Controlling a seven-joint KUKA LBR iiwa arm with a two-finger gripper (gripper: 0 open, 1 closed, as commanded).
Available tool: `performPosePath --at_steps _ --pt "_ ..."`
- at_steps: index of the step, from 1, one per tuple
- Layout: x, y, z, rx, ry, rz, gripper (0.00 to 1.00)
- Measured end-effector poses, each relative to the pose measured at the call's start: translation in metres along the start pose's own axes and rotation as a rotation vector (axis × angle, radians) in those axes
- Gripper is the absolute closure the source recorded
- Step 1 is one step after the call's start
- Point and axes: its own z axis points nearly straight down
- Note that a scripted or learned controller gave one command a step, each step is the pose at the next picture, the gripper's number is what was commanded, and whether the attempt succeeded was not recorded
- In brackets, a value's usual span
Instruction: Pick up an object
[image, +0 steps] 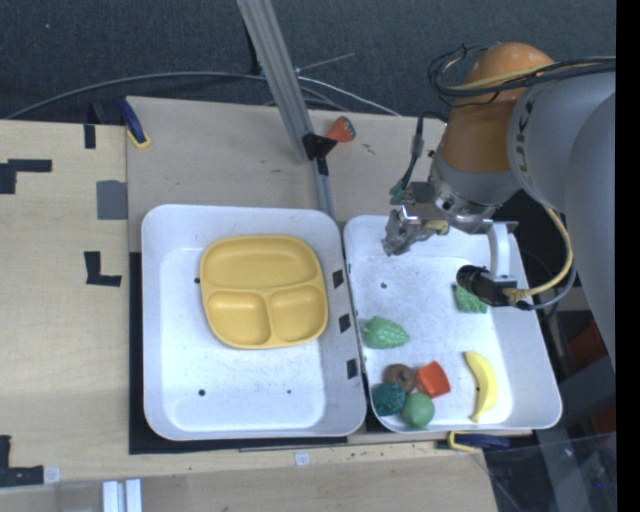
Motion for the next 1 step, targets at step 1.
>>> performPosePath --at_steps 1 --pt "0.0520 0.0068 -0.0108 -0.002 0.000 0.000 1.00"
